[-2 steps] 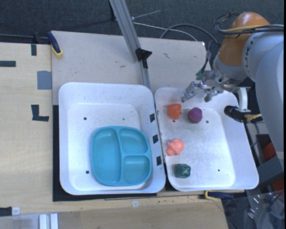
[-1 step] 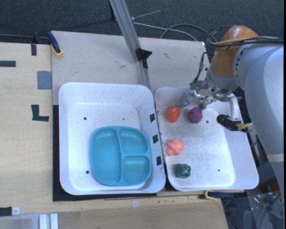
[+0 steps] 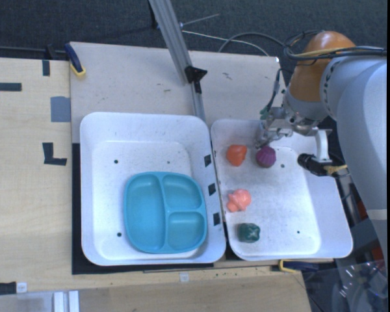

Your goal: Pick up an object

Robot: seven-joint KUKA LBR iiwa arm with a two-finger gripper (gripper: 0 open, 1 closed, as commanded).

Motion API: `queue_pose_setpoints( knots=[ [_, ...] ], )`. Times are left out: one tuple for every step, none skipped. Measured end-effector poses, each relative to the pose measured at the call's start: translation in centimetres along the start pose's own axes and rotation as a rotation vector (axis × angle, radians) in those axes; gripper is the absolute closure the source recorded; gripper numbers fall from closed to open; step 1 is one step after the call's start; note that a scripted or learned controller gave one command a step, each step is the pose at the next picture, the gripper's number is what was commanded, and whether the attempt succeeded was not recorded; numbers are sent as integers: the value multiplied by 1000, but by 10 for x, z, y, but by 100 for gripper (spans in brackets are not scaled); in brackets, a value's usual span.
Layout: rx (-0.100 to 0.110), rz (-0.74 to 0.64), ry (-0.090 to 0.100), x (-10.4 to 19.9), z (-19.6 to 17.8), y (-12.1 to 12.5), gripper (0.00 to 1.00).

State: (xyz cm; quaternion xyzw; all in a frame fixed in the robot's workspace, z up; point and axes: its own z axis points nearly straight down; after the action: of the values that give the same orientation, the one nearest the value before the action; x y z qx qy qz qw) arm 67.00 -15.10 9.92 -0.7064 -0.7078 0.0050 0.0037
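Where two white bins sit, pale bench (taped) spreads.

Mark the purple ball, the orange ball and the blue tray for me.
purple ball [image 3: 266, 156], camera view, its centre
orange ball [image 3: 236, 154], camera view, its centre
blue tray [image 3: 143, 203], camera view, floor of its large compartment

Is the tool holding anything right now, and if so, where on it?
Cannot be told. The tool sits right over the top of the purple object in the right bin, but the view does not show a grip.
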Motion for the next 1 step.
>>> queue_pose_setpoints(
  knots=[
    [-18, 1, 1, -4, -63, 3, 100]
  ],
)
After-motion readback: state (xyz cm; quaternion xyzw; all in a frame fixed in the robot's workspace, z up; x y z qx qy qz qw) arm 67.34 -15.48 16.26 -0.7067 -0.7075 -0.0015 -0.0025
